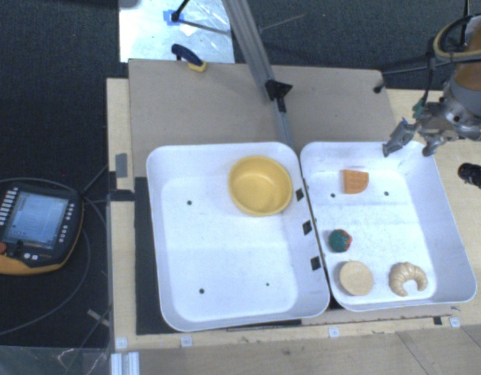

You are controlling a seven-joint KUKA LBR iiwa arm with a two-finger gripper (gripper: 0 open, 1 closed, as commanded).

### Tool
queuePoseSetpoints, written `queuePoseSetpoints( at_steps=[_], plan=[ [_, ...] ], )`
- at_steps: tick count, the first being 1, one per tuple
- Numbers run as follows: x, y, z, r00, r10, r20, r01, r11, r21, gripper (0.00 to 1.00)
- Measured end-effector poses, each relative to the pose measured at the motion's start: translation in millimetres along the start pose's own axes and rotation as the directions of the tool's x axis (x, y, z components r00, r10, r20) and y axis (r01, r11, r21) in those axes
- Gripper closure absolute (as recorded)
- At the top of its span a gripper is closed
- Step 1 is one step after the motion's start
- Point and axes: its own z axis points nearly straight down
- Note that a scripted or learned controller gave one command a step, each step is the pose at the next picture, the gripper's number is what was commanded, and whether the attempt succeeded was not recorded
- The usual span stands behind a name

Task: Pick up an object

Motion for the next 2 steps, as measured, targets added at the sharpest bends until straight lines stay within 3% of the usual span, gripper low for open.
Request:
queuePoseSetpoints(
  at_steps=[2],
  plan=[
    [4.3,0.3,110.0,1.0,-0.001,0.001,0.001,1.0,-0.006,0.0]
  ],
)
